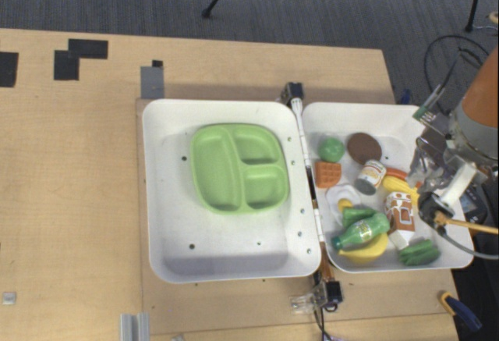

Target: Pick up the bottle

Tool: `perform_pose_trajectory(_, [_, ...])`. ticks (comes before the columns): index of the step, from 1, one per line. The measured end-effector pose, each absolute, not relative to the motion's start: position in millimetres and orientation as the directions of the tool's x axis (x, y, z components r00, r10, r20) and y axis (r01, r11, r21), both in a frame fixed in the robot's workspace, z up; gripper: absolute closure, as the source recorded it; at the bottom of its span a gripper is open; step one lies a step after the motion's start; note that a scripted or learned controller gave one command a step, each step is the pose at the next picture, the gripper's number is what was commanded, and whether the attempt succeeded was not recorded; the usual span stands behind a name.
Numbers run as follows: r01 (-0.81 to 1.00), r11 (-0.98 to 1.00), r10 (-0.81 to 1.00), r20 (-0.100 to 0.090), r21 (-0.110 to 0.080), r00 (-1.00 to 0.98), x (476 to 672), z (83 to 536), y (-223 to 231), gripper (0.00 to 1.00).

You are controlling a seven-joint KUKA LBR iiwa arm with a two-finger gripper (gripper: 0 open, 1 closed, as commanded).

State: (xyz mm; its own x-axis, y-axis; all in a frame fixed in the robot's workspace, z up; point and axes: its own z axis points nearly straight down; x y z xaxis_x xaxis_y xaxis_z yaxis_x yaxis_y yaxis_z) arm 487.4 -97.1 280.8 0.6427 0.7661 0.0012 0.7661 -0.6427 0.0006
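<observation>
The pale wooden tabletop (70,191) carries two shallow white bins side by side. The left bin (168,253) holds a green divided plate (238,168), which lies near the bin's middle. The right bin (398,117) sits just beside the left bin, their rims touching along a shared edge, and it is crowded with small things.

The grey arm (474,117) with its orange band comes in over the right bin's far edge. Its gripper (425,168) hangs over the right bin's right side, near a yellow item and a small white and brown carton (401,211); whether the jaws are apart or together cannot be told (the wrist hides them).

The green bottle (362,231) lies on its side in the right bin's near part, resting across a banana (368,250), well clear of the gripper. Further into the right bin are a brown disc (363,147), a small can (371,175), a green ball (332,149) and an orange waffle (328,173).
</observation>
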Motion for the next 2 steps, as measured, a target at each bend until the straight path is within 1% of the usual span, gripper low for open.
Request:
perform_pose_trajectory(1, [0.81, -0.586, 0.81, 0.0, 0.003, 0.586, 487.2, 310, -163, 1.0])
perform_pose_trajectory(2, [0.661, -0.75, 0.661, 0.001, 0.0, 0.75, 487.3, 299, -107, 1.0])
